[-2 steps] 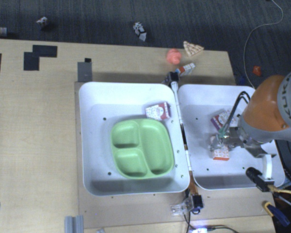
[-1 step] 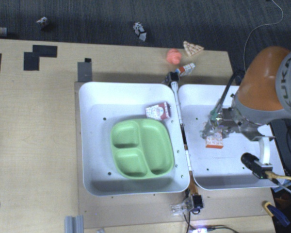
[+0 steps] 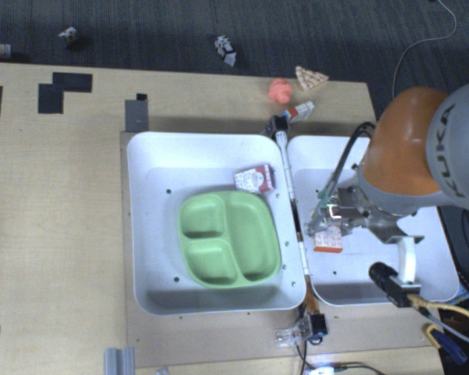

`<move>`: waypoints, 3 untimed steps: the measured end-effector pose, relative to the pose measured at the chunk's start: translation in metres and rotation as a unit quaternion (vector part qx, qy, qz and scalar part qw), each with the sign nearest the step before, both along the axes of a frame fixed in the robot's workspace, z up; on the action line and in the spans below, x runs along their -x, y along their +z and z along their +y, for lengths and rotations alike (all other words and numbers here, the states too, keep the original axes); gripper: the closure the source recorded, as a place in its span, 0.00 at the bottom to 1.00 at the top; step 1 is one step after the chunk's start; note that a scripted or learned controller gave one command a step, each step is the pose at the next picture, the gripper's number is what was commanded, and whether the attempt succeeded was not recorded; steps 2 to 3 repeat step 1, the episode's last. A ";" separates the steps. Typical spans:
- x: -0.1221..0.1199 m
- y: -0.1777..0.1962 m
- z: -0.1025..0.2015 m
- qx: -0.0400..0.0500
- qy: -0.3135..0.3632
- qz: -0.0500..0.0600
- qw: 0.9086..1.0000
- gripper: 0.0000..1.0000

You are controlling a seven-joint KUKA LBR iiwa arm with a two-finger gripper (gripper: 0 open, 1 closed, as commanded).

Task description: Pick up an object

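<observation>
Scanning from the far side of the claw [image 3: 334,219], the left bin [image 3: 144,233] holds a green divided tray [image 3: 228,237], lying flat and well apart from the claw, across the rim that the two bins share. A small red-and-white carton [image 3: 254,180] sits just beyond the tray's upper edge, also well to the claw's left and a little above it. Neither is within reach of the present pose.

The claw itself hangs low in the right bin [image 3: 445,233], near that bin's left wall, with the grey wrist and orange band of the arm [image 3: 410,158] rising behind it to the right. Just under the claw lies a small white-and-red packet [image 3: 328,242], touching or nearly touching the tip. Whether the claw is wide, narrow or closed on the packet cannot be told: the wrist body hides the tip.

By my judgement the step in hand is the grasp itself, the descent onto the packet being about done. The next move calls for closing squarely on the packet, then lifting straight up, clear of the bin wall; a flat, thin thing like this may slip out.
</observation>
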State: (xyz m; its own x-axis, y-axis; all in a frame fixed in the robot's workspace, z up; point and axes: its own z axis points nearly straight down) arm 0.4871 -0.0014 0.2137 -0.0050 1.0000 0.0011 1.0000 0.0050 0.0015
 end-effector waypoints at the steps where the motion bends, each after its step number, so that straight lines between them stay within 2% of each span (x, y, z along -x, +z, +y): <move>1: 0.000 -0.002 0.029 0.000 0.000 0.000 1.000 1.00; 3: 0.000 -0.002 0.029 0.000 0.000 0.000 1.000 1.00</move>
